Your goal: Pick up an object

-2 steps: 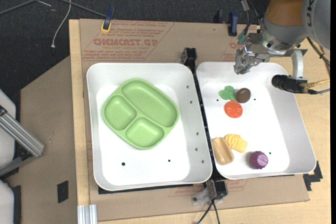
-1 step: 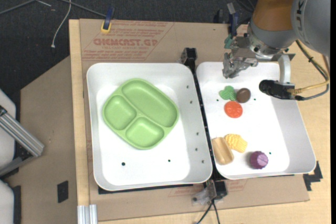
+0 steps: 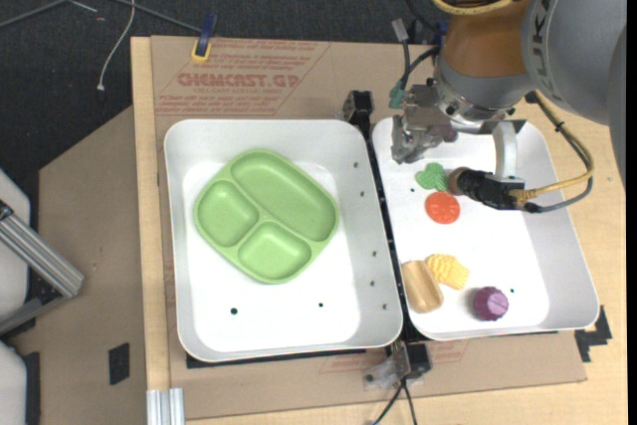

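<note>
The right bin point(image 3: 557, 244) holds several small toy foods. A green leafy piece point(image 3: 432, 177) lies near its back left, with a red-orange round piece point(image 3: 443, 208) just in front of it. Nearer the front sit a tan bread-like piece point(image 3: 421, 286), a yellow corn-like piece point(image 3: 448, 270) touching it, and a purple round piece point(image 3: 489, 304). My gripper point(image 3: 410, 146) hangs at the right bin's back left corner, just behind and left of the green piece. Nothing shows between its fingers.
The left bin point(image 3: 199, 314) holds a green three-compartment plate point(image 3: 266, 214). A black cable and connector point(image 3: 488, 187) trail from the arm over the right bin beside the red piece. Both bins rest on a cardboard sheet point(image 3: 239, 75). A dark divider runs between the bins.
</note>
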You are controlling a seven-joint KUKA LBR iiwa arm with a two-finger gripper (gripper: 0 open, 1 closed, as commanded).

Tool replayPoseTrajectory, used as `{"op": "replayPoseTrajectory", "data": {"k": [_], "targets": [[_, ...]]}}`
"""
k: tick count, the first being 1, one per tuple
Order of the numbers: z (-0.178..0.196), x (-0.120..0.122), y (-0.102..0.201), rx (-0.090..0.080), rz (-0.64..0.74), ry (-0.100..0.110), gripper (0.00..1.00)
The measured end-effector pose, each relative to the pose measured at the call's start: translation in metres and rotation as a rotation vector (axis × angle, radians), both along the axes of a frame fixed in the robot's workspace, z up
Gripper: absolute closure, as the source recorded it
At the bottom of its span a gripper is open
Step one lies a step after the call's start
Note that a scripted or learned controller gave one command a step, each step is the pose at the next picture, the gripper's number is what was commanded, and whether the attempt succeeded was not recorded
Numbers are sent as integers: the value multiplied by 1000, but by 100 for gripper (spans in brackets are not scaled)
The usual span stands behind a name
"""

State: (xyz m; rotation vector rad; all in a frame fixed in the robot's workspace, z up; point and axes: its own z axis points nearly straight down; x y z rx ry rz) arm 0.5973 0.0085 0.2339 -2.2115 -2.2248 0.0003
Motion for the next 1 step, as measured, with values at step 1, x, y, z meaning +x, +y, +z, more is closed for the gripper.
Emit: {"op": "replayPoseTrajectory", "data": {"k": [1], "targets": [[-5,-24,58,-1,0,1,100]]}}
